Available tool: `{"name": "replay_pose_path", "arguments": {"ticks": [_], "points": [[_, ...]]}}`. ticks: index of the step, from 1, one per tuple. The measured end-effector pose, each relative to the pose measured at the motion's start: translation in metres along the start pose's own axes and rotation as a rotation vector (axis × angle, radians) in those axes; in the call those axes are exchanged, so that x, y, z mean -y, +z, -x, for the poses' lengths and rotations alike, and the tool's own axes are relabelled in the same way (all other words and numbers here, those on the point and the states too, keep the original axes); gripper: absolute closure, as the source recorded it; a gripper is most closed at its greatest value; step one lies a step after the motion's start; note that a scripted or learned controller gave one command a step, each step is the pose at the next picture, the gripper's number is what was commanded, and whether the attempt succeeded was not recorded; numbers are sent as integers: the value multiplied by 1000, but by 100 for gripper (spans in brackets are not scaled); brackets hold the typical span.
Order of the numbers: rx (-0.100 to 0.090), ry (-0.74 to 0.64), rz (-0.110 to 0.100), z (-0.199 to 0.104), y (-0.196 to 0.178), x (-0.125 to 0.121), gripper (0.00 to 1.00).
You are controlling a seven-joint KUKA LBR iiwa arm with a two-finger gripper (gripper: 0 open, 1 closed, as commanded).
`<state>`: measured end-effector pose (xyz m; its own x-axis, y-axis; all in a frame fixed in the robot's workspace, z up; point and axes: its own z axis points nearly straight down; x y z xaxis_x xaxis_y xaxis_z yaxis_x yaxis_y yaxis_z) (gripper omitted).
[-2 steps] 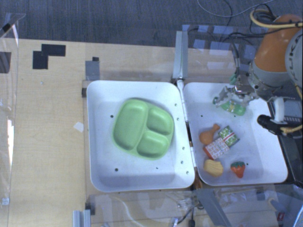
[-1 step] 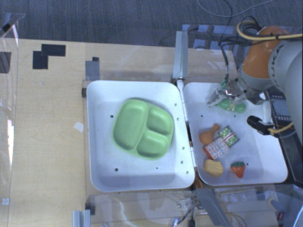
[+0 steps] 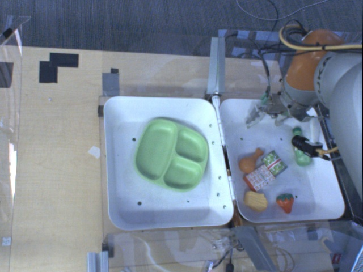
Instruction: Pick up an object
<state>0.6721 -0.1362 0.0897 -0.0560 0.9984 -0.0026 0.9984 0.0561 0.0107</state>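
Observation:
My gripper (image 3: 265, 117) hangs over the far part of the right bin (image 3: 334, 200), its fingers spread open with nothing between them. Nearer the front of that bin lie an orange-brown drumstick (image 3: 250, 161), a green and red small box (image 3: 275, 162), a red and white carton (image 3: 259, 178), a yellow piece of food (image 3: 256, 200) and a red strawberry (image 3: 285, 202). A green object (image 3: 303, 157) lies at the bin's right side, partly hidden by the arm. All of these sit apart from the gripper.
The left bin (image 3: 122, 208) holds a green divided plate (image 3: 172, 153). A metal divider (image 3: 215, 67) runs between the bins at the back. The grey arm (image 3: 340, 89) covers the right bin's far right corner.

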Motion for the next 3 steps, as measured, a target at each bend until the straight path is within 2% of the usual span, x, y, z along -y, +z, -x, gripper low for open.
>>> {"name": "replay_pose_path", "arguments": {"ticks": [1, 2, 3], "points": [[0, 24, -2, 13, -1, 85, 0], [1, -31, 4, -3, -2, 120, 0], [3, -69, 7, -14, -3, 138, 0]]}}
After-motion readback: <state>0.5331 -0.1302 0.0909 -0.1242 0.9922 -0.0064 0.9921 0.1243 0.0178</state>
